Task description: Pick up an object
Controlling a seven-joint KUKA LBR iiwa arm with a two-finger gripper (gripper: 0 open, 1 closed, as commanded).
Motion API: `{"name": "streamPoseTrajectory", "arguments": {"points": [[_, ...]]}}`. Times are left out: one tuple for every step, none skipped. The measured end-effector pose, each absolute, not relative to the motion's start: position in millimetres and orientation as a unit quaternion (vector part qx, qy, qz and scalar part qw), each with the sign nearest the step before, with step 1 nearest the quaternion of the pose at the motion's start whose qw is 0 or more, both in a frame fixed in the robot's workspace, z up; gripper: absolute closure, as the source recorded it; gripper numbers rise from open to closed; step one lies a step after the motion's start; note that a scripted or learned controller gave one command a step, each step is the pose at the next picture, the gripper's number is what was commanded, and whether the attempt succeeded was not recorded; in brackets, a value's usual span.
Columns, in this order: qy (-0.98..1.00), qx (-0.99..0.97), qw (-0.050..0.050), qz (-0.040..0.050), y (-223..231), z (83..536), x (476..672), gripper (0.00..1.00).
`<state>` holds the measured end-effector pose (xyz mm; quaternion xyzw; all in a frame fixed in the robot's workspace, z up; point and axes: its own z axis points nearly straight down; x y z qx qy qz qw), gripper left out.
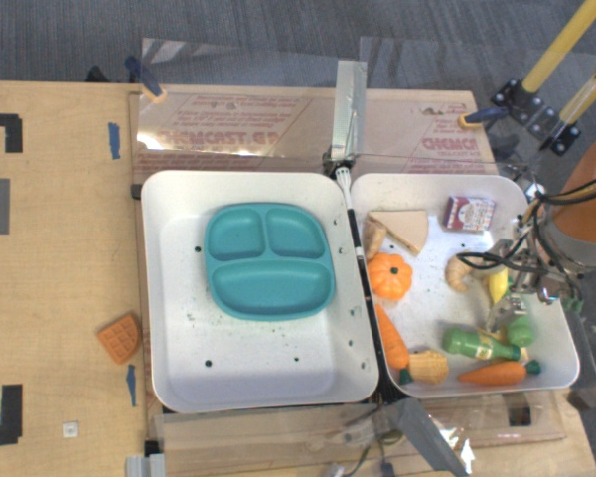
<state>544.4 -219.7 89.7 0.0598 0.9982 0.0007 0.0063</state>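
Grey carpet floor [278, 13] runs along the top. A pale plywood bench [55, 246] carries black tape marks [8, 132] and blue tape strips [113, 139]. Clear plastic sheeting [228, 122] lies behind the bins. Yellow poles [571, 33] slant at upper right.

The one camera hung fixed above the bench [50, 217] and looked down at a slant, far enough back to take in both white bins whole. The left bin [169, 366] sat near the middle of its view and the right bin [561, 371] ran close to the right side. Its gaze tilted away from the near edge, so a strip of grey floor [278, 8] showed beyond the bench along the top. The arm [581, 212] came in from the right edge.
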Motion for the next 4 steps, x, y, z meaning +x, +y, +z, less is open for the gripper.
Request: {"name": "streamPoseTrajectory", "arguments": {"points": [[0.998, 0.059, 0.013, -0.0008, -219, 103, 548.2, 1.00], [0.998, 0.059, 0.012, -0.0006, -219, 102, 547.7, 0.00], [0.999, 0.053, 0.006, -0.0007, -222, 90, 551.9, 0.00], [0.999, 0.053, 0.012, -0.0022, -222, 102, 555.3, 1.00]]}}
